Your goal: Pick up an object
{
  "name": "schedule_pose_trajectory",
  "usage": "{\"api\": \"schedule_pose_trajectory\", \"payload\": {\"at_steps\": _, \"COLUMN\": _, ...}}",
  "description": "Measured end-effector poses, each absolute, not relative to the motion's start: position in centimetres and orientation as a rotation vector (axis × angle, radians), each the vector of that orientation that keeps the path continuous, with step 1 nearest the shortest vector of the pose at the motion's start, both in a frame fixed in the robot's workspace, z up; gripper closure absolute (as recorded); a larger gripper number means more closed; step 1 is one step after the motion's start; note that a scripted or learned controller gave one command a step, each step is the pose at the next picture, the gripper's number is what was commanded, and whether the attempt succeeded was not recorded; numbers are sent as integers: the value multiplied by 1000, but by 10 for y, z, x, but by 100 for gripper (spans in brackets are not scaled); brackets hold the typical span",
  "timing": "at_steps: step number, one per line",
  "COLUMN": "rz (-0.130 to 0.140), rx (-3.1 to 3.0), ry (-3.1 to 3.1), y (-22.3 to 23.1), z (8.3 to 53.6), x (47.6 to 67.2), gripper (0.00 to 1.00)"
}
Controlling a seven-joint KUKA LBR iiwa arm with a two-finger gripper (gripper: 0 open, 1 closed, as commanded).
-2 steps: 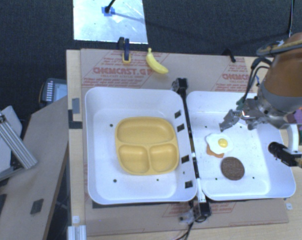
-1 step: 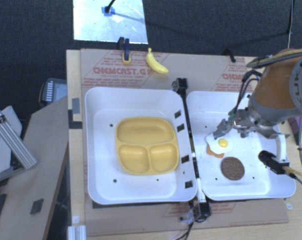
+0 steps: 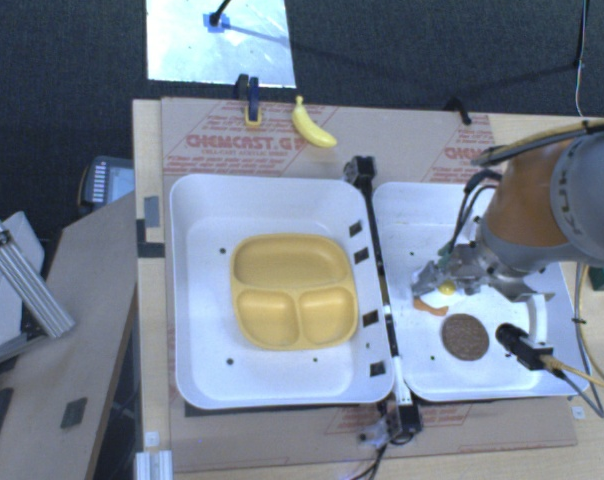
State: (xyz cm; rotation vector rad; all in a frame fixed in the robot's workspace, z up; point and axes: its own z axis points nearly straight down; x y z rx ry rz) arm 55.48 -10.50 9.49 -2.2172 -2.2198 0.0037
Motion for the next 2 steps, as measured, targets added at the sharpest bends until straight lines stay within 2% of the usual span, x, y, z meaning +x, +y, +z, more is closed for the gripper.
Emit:
{"api": "schedule_pose_trajectory", "payload": {"at_steps": 1, "rz": -2, "rx": -2222, "ry": -2224, "y": -106, "z": 109, "x": 557, "gripper": 100}}
{"api": "schedule_pose_trajectory", "payload": {"at_steps": 2, "rz": -6, "rx": -2224, "ry": -2227, "y": -115, "z": 167, "x": 563, "gripper": 100}}
